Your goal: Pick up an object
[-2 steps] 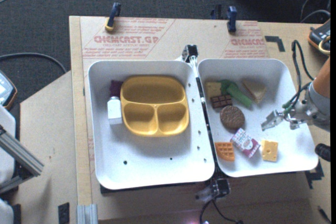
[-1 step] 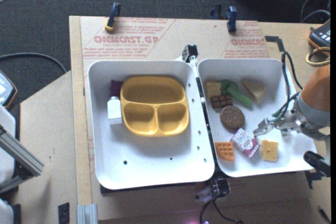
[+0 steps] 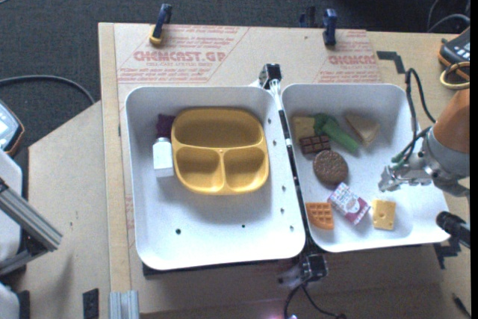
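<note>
Bench point(image 3: 224, 48) print reads "CHEMCAST GP"; gripper point(image 3: 393, 177) above cheese point(image 3: 385, 214), finger state unclear.

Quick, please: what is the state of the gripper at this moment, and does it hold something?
Gripper: cannot be told at this size; nothing visible between it, hovering above the cheese slice in the right bin.

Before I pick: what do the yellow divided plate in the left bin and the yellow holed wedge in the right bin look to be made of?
The yellow divided plate looks like moulded plastic: uniform colour, smooth rounded compartment ridges, matte sheen. The yellow holed wedge looks like a toy cheese slice, probably plastic; it is too small to confirm.
</note>
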Robot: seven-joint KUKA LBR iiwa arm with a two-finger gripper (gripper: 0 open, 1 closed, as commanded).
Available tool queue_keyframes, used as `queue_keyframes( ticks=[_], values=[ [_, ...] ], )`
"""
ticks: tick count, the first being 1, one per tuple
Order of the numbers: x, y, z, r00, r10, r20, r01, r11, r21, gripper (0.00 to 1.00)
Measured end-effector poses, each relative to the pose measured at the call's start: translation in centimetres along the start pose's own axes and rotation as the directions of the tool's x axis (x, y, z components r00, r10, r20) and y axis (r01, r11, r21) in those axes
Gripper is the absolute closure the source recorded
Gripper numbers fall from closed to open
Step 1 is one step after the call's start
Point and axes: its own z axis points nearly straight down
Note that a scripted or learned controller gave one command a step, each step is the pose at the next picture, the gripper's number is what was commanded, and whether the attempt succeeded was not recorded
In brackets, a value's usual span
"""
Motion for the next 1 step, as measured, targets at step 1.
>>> queue_keyframes(
  ticks=[1],
  values=[
    [-0.74,0.86,-5.56,1.000,-0.002,0.003,0.002,1.000,-0.005,1.00]
  ],
)
